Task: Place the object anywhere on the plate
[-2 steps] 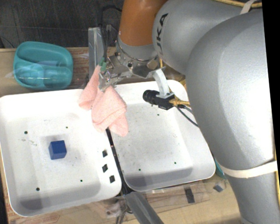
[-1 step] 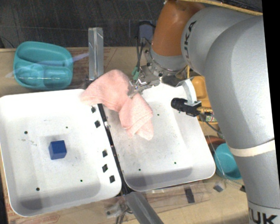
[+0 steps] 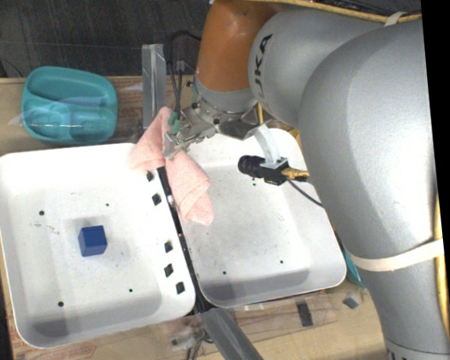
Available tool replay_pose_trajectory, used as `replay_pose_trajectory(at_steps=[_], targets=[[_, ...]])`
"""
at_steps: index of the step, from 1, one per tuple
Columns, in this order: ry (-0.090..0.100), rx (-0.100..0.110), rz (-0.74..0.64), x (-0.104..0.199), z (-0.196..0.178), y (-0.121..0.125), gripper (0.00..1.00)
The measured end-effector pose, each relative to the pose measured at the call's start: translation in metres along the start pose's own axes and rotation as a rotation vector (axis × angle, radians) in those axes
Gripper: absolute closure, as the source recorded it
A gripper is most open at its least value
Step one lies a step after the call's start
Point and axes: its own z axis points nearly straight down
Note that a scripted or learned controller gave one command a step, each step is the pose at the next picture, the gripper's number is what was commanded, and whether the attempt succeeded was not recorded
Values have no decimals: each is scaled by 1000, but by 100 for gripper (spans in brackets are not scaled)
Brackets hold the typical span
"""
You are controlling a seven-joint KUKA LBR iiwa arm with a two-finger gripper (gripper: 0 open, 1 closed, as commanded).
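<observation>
Pink cloth [image 3: 178, 165] hangs bunched from gripper [image 3: 180, 137], top pinched between closed fingers, lower folds draping over divide between left bin [image 3: 19, 179] and right bin [image 3: 298, 279], mostly on right bin side. Blue cube [image 3: 93, 239] sits on left bin floor, well apart from cloth. Teal plate [image 3: 69, 103] lies on bench beyond left bin, apart from cloth.

Two bins [image 3: 33, 328], one blue cube [image 3: 93, 240], one pink cloth [image 3: 185, 179]
</observation>
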Motion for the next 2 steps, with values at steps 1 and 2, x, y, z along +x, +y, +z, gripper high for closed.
replay_pose_trajectory(at_steps=[1, 2], targets=[[-1, -5, -41, 37, -70, 13, 100], [-2, 1, -34, 100, -12, 11, 100]])
